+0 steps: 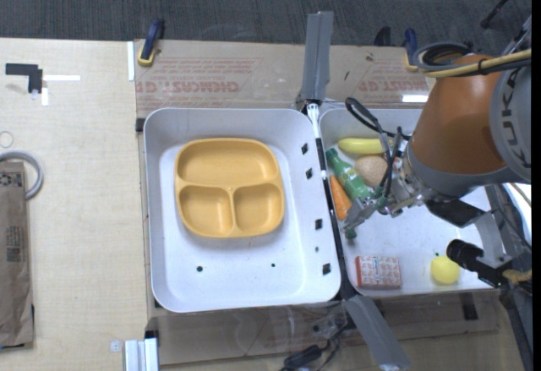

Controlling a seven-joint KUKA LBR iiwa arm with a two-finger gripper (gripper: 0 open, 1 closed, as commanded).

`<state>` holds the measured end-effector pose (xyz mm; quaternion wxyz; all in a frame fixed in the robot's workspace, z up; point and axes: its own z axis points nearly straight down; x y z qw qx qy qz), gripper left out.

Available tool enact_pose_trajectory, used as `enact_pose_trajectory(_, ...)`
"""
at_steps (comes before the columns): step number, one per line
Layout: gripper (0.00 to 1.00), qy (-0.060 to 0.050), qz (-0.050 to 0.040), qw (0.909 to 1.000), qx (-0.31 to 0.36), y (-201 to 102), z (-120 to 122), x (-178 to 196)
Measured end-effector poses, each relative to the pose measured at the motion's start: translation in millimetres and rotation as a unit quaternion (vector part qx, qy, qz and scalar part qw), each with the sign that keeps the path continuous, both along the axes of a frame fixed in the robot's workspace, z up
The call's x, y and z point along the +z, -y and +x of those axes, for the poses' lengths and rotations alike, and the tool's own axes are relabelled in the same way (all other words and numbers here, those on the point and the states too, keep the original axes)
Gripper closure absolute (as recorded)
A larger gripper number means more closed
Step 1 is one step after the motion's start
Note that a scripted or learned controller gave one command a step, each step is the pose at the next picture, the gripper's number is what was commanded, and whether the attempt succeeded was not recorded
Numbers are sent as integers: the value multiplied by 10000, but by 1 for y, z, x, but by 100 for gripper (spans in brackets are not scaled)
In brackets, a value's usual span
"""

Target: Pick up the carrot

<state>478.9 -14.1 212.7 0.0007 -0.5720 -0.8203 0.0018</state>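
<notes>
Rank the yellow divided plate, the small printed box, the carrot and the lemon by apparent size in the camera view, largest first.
1. Yellow divided plate, by far the largest.
2. Small printed box.
3. Lemon.
The carrot is partly hidden by the end effector, so it can't be fairly ranked against the box.

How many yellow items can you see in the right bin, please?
2: a banana near the bin's far wall, and a lemon near the front right corner. The arm covers part of the bin, so more may be hidden under it.
</notes>
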Motion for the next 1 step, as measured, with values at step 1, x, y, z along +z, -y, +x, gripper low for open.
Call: enact_pose_trajectory(1, 0, -22, 5, 9999, 168, -9, -1, -25)
